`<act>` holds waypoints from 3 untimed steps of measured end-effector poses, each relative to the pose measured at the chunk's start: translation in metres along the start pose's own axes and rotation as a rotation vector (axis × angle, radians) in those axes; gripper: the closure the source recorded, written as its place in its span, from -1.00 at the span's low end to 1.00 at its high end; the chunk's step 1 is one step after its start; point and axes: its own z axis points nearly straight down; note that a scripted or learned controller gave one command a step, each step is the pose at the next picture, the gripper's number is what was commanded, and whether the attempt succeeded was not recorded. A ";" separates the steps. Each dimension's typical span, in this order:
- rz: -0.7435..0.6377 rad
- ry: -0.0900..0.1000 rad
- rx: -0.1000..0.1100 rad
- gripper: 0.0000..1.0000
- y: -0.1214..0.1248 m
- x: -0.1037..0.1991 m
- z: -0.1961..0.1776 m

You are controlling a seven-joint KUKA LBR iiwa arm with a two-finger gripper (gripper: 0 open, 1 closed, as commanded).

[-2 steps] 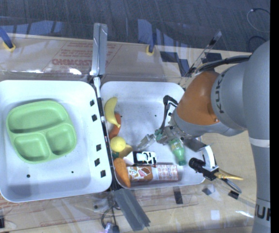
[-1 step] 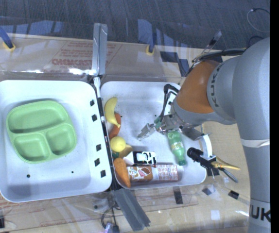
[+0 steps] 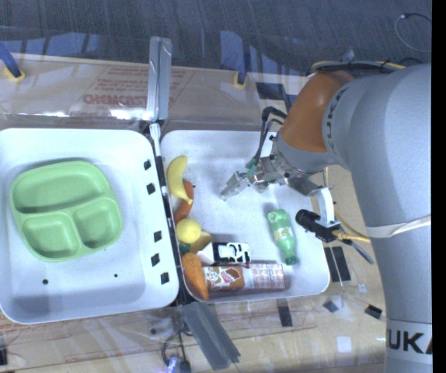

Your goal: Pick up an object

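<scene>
Camera view, fixed above my bench: the KUKA arm (image 3: 363, 138) reaches in from the right, its gripper (image 3: 238, 183) hanging over bare floor in the upper middle of the right bin (image 3: 207, 142). From my remote seat I read the claw as spread partway, two metal fingers (image 3: 229, 188) splayed toward the left with nothing between them.

Candidates for the pick lie along that bin's left and front walls. A banana (image 3: 176, 179) curves against the left wall with a lemon (image 3: 188, 231) below it, and an orange carrot-like piece (image 3: 194, 275) sits in the front-left corner. A small black-and-white carton (image 3: 233, 252) rests just above a tube-shaped package (image 3: 248, 277) lying flat along the front wall. A green bottle (image 3: 281, 235) lies on its side to the right of centre, near the arm. The left bin (image 3: 5, 286) carries a green divided tray (image 3: 66, 208).

My worry is the aim. As the claw hangs now, a straight descent would close on white plastic, since no object sits beneath it. The nearest targets are risky too: the banana hugs the wall, leaving little room for a finger on its far side, and the rounded bottle could roll or squirt free under a pinch. The crowded front row invites a nudge rather than a clean grip.
</scene>
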 end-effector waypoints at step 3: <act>0.057 0.001 0.000 -1.00 -0.127 -0.009 -0.001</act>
